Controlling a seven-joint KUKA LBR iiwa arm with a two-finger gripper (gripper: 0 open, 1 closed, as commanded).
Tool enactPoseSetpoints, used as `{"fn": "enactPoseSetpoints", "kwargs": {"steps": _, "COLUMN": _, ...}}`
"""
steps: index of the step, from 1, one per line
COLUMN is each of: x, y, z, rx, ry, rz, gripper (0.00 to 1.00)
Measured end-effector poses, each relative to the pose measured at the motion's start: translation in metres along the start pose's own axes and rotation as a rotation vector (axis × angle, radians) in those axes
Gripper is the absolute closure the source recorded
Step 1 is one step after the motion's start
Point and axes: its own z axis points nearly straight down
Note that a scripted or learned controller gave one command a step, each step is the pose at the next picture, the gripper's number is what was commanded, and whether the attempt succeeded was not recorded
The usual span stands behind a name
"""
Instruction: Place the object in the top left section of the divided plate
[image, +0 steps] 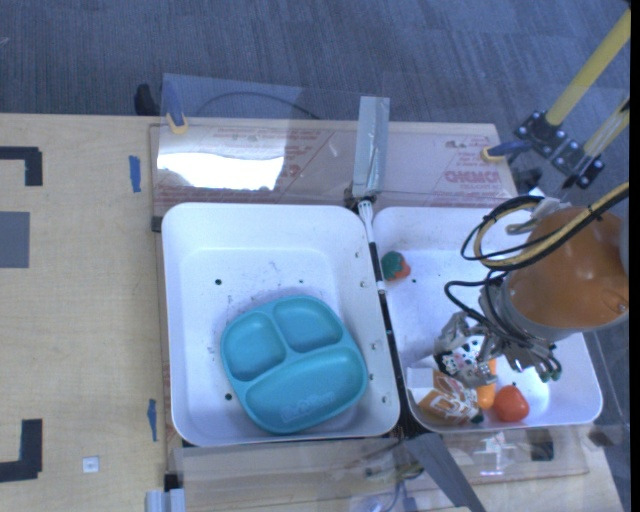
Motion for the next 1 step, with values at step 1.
{"fn": "enactPoseSetpoints", "kwargs": {"steps": 1, "x": -0.0108, "y": 0.0025, "z": 0.0051, "rx": -0.014, "ry": 0.023, "rz": -0.183, "gripper": 1.0}}
